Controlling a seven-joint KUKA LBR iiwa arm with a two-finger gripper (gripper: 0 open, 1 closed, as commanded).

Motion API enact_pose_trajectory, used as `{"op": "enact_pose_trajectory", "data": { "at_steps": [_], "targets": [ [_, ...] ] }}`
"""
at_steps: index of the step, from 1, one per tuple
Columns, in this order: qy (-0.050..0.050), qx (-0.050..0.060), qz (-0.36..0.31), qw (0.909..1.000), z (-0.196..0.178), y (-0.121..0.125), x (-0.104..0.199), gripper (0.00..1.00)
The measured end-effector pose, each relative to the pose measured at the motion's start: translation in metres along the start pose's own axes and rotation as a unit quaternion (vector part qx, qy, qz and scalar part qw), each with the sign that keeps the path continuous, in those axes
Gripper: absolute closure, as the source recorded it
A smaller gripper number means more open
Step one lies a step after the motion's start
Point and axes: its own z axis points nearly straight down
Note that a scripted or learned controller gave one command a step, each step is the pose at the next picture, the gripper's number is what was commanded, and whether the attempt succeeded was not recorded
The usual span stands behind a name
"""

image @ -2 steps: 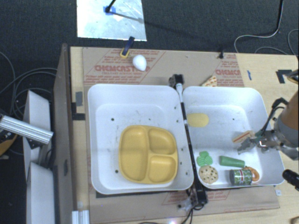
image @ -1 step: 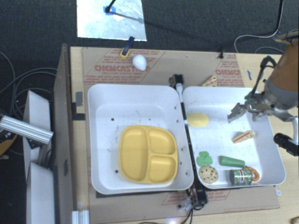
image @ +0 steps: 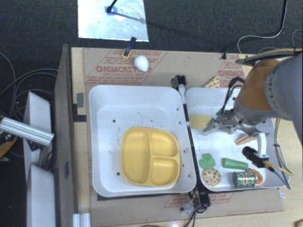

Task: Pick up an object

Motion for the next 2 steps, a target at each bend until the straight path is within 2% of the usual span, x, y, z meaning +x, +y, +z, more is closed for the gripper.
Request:
{"op": "enact_pose_trajectory", "data": {
  "at_steps": [1,2],
  "targets": [
    [-0.002,-0.006,0.001,1.0000,-0.103,0.028,-0.012,0.00],
    [0.000,0.001,0.003,1.0000,-0.002,-0.014,0.020,0.00]
  ]
}}
